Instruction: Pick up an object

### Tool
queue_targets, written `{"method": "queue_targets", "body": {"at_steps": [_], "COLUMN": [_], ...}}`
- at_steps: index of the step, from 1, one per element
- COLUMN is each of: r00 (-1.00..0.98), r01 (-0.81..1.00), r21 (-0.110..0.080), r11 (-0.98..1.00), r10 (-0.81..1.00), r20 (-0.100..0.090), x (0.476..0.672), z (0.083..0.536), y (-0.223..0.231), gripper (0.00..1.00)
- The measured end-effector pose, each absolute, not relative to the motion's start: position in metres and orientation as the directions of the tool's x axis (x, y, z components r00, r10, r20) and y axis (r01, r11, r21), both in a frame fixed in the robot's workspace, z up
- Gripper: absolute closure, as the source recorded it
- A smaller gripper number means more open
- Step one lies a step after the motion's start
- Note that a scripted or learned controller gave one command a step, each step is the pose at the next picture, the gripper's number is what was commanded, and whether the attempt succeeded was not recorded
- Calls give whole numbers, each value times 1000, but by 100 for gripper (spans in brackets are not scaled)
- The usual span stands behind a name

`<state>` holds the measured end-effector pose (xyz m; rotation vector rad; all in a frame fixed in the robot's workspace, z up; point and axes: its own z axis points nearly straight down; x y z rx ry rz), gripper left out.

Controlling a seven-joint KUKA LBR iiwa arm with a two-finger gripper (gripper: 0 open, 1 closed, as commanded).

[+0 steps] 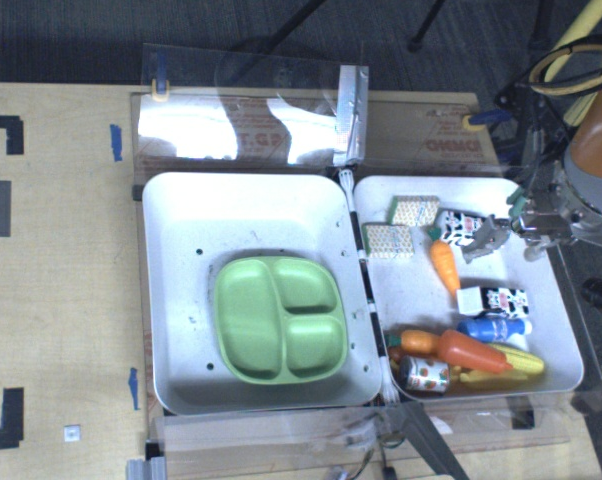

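The right bin [566, 298] holds several small items. A carrot [444, 265] lies near its middle, and a cow-patterned box [459, 227] sits just above it. My gripper [484, 239] hangs over the bin's upper right part, right beside the cow-patterned box and up-right of the carrot. Nothing shows in its grip. The arm's wrist [556, 213] enters from the right edge.
Two speckled pads [413, 211] [388, 240] lie at the right bin's upper left. A second cow-patterned carton [504, 299], a blue bottle [493, 326], a red-orange vegetable [471, 351], a yellow piece [516, 363] and a small can [426, 374] crowd its front. The left bin [181, 228] bears a green divided plate [281, 316].
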<state>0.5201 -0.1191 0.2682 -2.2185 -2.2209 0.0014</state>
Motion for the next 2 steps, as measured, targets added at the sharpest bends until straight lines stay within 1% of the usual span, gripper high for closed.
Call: {"method": "queue_targets", "body": {"at_steps": [1, 2], "r00": [-65, -115], "r01": [998, 993], "r21": [-1, 5], "r11": [65, 115], "r10": [998, 993], "r20": [0, -1], "x": [576, 598], "z": [171, 86], "y": [-112, -133], "gripper": [0, 0]}}
